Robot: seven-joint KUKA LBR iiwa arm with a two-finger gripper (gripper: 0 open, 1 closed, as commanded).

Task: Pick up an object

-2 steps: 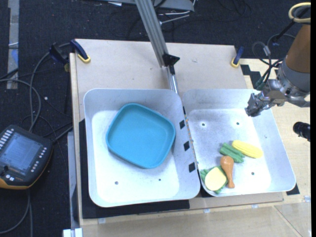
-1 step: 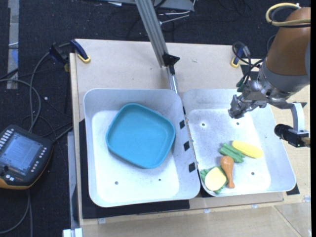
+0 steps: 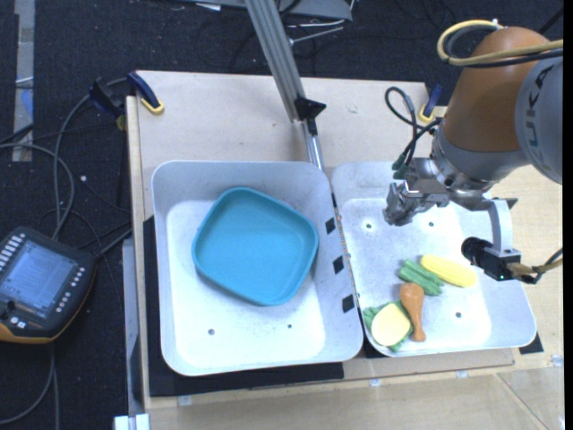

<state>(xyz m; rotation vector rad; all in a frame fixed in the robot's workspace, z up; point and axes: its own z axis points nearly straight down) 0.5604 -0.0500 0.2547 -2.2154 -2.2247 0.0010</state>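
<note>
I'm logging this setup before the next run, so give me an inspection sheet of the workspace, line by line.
Surface: pale bench bearing a left bin and a right bin, side by side.
Job's things: in the right bin, near its front, a yellow piece, a green piece, a drumstick and a round yellow-green piece, close together.
Clutter: blue plate in the left bin.
Grippers: gripper over the back of the right bin, apart from the toys; open or shut cannot be told.
Cables: black leads on the floor at left; yellow hose on the arm.
Surroundings: pendant on the floor; metal pole behind the bins.
</note>
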